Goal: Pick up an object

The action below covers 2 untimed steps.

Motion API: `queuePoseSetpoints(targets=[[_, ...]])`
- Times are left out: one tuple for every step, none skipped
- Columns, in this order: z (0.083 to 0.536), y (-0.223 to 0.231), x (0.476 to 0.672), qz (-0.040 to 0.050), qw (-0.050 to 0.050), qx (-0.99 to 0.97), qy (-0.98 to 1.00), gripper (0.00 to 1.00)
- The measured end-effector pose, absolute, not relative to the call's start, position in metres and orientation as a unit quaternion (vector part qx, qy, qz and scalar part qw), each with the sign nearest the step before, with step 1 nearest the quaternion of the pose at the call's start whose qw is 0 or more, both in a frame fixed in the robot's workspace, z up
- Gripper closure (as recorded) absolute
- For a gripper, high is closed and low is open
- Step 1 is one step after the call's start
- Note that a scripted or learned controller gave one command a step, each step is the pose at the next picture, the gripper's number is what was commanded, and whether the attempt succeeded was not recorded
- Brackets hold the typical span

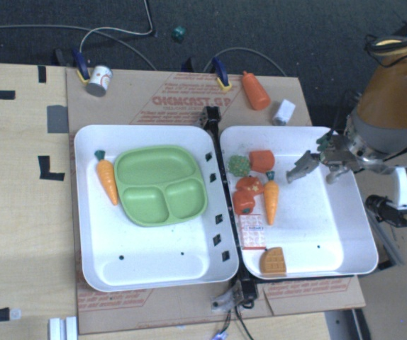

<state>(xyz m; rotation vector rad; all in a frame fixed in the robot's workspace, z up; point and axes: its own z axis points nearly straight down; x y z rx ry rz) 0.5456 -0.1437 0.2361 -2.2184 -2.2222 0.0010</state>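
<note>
The gripper (310, 166) hovers right of centre in the frame, over the right bin (345, 250), its fingers spread wide and holding nothing. The nearest targets cluster left of it: a carrot (270, 201), tomato (246, 193) and broccoli (239, 165). It should centre over the isolated carrot, aligning the fingers across its narrow width before descending.

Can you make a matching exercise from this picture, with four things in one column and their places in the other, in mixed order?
Things:
1. green plate
2. waffle
3. can
4. broccoli

Places:
A. near corner of the right bin
B. on the cardboard, beyond the left bin
C. middle of the left bin
D. far left part of the right bin, beside a red block

Pairs: 1-C, 2-A, 3-B, 4-D
</note>
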Motion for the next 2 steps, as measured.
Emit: queuePoseSetpoints(targets=[[0.0935,-0.0952,0.5761,0.0007,0.001,-0.706,-0.708,0.0],[0.1031,-0.0952,0.5759,0.0013,0.002,-0.706,-0.708,1.0]])
